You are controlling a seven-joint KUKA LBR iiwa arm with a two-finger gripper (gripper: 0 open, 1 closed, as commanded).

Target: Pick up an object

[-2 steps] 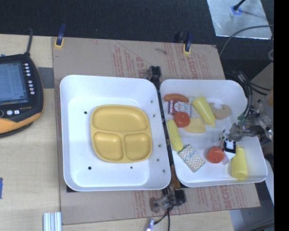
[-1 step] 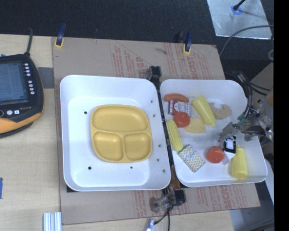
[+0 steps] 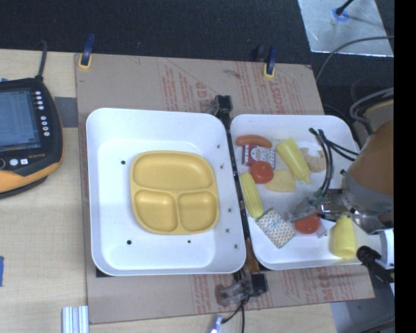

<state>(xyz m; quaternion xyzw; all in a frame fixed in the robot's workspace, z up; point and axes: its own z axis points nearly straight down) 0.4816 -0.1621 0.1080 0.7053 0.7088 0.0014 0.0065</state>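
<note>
Two white bins: one well left of the claw, the other under it.

One yellow tray with three compartments, far left of the claw.

Two corn cobs: one left of the claw, one above it.

Two red tomato-like pieces: one up-left of the claw, one just below it.

One sausage, farther up-left.

One patterned packet, down-left.

One yellow bottle, down-right.

One pale yellow piece, up-left.

One tablet, far left.

Two clamps at the cardboard's far edge.

Yellow divided tray in the left bin; teach pendant on the bench's left edge.
</note>
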